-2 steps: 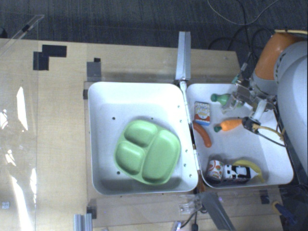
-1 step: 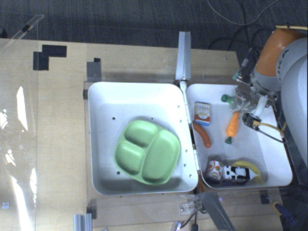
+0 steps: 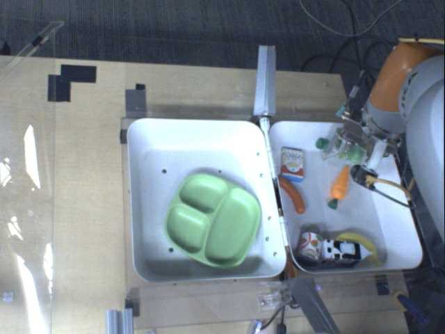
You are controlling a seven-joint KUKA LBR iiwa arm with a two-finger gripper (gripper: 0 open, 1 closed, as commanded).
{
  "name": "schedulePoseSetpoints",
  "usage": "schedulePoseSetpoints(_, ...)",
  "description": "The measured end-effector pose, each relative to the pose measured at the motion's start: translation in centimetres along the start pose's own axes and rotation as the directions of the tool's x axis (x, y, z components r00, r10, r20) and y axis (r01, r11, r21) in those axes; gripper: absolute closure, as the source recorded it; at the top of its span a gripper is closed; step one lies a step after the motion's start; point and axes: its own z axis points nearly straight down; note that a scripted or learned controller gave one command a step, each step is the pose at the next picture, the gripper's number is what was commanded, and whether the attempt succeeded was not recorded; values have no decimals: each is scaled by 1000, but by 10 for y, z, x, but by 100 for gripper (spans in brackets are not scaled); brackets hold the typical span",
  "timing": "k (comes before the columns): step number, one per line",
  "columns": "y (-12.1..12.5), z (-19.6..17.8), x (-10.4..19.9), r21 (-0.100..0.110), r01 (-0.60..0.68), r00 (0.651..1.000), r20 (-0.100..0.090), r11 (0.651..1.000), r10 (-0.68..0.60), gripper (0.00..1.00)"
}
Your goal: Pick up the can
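White plastic forms both shallow bins on the pale wooden worktop (image 3: 69, 207). The left bin (image 3: 149, 141) carries a green divided tray (image 3: 213, 219), lying near its lower middle. The right bin (image 3: 389, 239) holds the smaller things: a small carton (image 3: 293, 164) near its upper left, a reddish sausage (image 3: 293, 195) just below the carton along the dividing wall, an orange carrot (image 3: 339, 184) toward the middle, and along the near wall a can (image 3: 309, 245) lying on its side, a black-and-white toy (image 3: 342, 251) just beside it, and a yellow banana (image 3: 363, 243) curving around the toy's far end.

The grey arm (image 3: 424, 131) with its orange band reaches in from the right, and the gripper (image 3: 345, 147) hangs over the upper part of the right bin, just above the carrot's top end and right of the carton. Whether its fingers are spread or pressed together I cannot tell; the metal parts there blur together, and a small green thing (image 3: 322, 144) sits at its left edge.

The can rests in the bin's near-left corner, well apart from the gripper, with the sausage and the carrot lying between them. Its printed side faces up, perhaps red and white.
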Motion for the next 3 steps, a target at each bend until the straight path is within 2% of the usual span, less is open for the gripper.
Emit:
schedulePoseSetpoints(1, -1, -43, 12, -42, 7, 1000, -11, 999, -8, 0)
schedulePoseSetpoints(2, -50, -130, -54, -65, 125, 992, -10, 990, -126, 0)
schedulePoseSetpoints(3, -30, 10, 5, -66, 188, 982, -8, 980, -189, 0)
